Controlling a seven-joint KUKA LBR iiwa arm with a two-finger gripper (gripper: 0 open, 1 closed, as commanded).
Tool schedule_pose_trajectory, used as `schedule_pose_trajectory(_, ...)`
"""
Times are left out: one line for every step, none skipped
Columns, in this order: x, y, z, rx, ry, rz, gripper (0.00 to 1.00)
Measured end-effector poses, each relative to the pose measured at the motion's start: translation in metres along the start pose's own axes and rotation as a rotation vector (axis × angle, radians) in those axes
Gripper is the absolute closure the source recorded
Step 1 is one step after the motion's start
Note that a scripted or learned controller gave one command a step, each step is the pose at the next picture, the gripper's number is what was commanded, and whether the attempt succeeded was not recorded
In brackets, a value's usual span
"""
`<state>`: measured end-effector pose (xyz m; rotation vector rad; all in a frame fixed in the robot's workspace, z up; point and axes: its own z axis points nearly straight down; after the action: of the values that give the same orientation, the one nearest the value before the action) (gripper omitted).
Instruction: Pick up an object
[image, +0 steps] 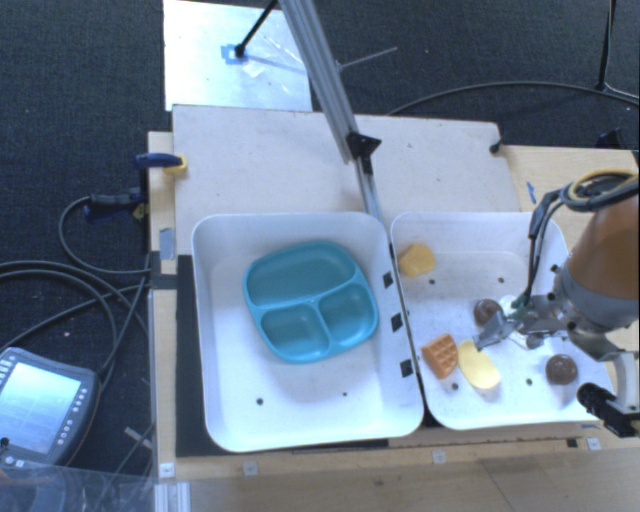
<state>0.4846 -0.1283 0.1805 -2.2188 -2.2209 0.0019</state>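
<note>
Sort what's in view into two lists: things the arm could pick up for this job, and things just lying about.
For the job:
gripper, low in the right bin
brown ball
waffle piece
yellow oval piece
yellow chunk
second brown ball

Lying about:
blue divided tray in the left bin
handheld control pad
blue clamp

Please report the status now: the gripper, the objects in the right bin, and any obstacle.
Gripper low in right bin, beside brown round piece; nothing seen held. Waffle piece and yellow oval piece just below. Blue tray in left bin.
</note>
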Motion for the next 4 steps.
schedule_pose_trajectory(0.003,-0.002,0.063,0.002,0.001,0.001,0.0)
schedule_pose_trajectory(0.002,-0.001,0.089,-0.003,0.001,0.001,0.0)
schedule_pose_trajectory(0.002,0.0,0.077,-0.008,-0.001,0.0,1.0)
schedule_pose_trajectory(-0.005,0.0,0.031,-0.009,-0.003,-0.002,1.0)
